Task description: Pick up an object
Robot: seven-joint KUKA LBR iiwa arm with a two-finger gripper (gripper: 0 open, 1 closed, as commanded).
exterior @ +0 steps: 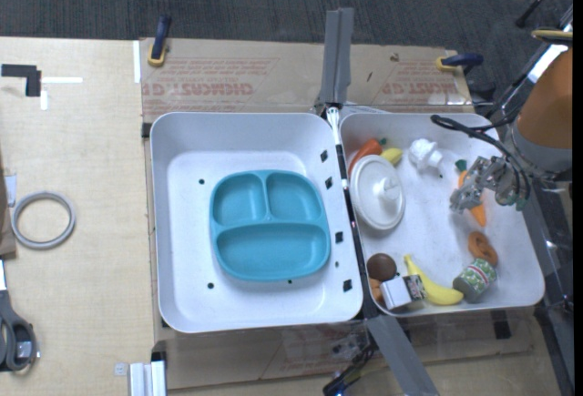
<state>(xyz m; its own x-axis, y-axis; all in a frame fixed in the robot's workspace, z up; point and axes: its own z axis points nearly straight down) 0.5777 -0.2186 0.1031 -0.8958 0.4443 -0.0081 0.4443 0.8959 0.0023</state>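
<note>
Wooden bench [73,130], two white bins [173,230], tape ring [41,219], scissors [16,340]
</note>
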